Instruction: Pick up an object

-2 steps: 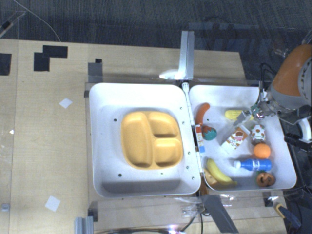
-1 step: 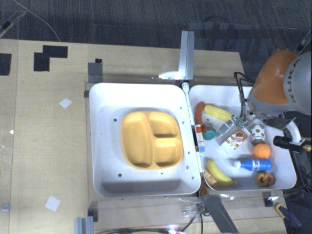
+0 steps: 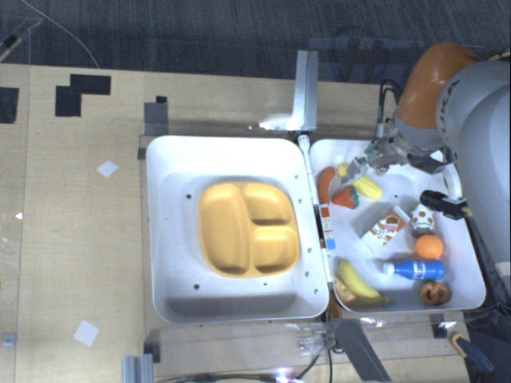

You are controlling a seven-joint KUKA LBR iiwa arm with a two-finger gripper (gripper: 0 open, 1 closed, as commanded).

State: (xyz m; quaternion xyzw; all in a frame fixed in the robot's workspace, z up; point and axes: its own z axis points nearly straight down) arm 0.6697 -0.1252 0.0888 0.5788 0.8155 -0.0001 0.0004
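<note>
Camera view: slanted look down on both bins.
Claw: two-finger gripper (image 3: 361, 164), open or closed cannot be told.
Object: small yellow corn cob (image 3: 366, 187), just below the claw, in the right white bin (image 3: 471, 282).

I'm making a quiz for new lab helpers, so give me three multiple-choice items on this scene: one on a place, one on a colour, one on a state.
1. Where is the yellow tray?
A. left bin
B. right bin
C. on the bench

2. What colour is the bottle in the right bin?
A. green
B. blue and white
C. black

3. How is the banana placed?
A. standing upright
B. held by the gripper
C. lying flat on the bin floor

Answers:
1 A, it sits in the middle of the left bin.
2 B, blue body with a white cap end.
3 C, it rests in the near corner, far from the gripper.
</note>
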